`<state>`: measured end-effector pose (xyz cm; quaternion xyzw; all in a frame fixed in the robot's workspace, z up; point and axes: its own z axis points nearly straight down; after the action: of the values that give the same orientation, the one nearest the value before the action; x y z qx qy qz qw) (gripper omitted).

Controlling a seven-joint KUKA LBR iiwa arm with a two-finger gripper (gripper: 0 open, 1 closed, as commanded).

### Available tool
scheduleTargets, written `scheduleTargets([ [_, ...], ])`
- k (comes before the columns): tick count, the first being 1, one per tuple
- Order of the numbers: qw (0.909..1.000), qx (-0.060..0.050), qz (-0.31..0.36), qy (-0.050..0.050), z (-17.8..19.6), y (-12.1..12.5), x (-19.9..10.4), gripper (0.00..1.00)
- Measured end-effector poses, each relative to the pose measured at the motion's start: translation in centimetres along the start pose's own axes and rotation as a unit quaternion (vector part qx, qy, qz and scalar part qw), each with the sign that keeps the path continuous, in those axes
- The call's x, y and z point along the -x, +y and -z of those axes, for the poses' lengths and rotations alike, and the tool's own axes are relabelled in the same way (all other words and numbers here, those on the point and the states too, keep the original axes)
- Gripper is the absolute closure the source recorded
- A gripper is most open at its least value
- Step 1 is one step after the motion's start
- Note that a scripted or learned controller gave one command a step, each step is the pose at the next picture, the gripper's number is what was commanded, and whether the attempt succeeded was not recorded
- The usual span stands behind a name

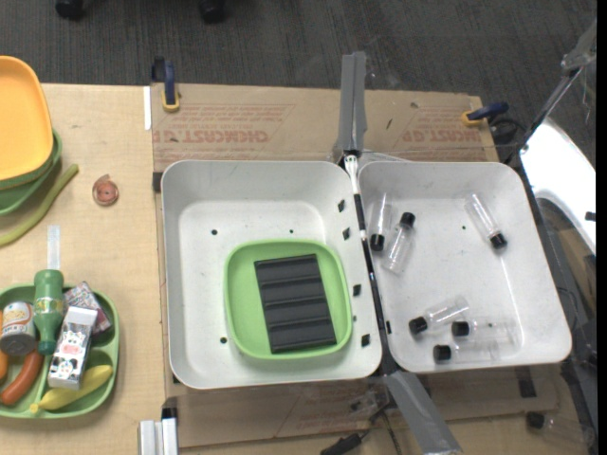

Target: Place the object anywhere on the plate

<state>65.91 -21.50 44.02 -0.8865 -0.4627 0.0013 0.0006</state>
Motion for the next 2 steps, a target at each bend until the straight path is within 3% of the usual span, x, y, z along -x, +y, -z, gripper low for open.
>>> scheduleTargets([
  [2,0.9990,-0.001,-0.044,0.000,-0.05,-0.61,0.35,0.00],
])
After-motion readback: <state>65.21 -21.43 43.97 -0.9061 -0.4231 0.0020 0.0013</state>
